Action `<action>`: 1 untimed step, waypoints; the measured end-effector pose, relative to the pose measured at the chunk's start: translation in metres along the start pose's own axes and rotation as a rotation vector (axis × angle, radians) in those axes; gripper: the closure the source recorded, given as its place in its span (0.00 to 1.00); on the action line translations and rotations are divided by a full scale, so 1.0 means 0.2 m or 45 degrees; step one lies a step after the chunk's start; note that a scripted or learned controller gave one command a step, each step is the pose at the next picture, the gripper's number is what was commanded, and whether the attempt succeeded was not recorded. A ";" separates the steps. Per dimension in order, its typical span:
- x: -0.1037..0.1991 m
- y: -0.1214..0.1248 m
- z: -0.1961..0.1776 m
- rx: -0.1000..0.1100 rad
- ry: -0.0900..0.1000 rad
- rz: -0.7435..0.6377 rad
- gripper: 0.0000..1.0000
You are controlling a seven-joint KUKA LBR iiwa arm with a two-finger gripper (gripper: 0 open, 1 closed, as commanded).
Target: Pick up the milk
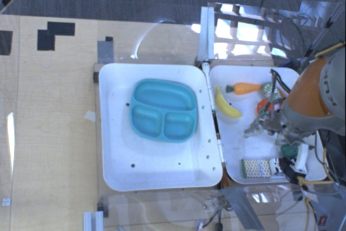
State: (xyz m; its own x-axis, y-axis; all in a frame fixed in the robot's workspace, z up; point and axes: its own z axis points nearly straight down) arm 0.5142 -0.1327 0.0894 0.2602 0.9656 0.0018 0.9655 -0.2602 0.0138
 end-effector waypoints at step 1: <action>-0.14 0.55 -0.55 0.009 -0.006 0.530 0.00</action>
